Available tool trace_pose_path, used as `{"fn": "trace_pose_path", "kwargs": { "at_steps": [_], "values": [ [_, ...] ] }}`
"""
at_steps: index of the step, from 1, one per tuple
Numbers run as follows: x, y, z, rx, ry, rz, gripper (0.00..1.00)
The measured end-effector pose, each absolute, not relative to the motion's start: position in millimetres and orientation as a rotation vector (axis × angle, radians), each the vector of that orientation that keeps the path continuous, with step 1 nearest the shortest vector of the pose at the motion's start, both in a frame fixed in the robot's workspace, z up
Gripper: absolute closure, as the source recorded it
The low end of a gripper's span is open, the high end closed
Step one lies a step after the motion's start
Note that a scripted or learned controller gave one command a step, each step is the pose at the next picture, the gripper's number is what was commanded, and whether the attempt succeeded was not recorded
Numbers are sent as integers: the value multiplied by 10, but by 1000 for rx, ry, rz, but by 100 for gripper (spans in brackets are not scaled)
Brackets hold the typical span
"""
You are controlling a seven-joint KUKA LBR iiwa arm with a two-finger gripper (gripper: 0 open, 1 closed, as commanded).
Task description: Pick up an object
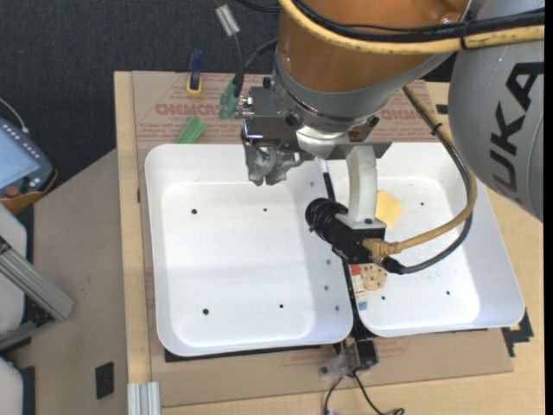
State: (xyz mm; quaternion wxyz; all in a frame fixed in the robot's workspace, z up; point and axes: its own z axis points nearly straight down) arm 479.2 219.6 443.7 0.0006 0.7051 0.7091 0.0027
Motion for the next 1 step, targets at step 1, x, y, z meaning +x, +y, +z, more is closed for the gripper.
{"fn": "trace_pose_path", "kwargs": {
  "at_steps": [1],
  "values": [
    [4782,1723,3391,2231,2217,-20,100]
  ]
}}
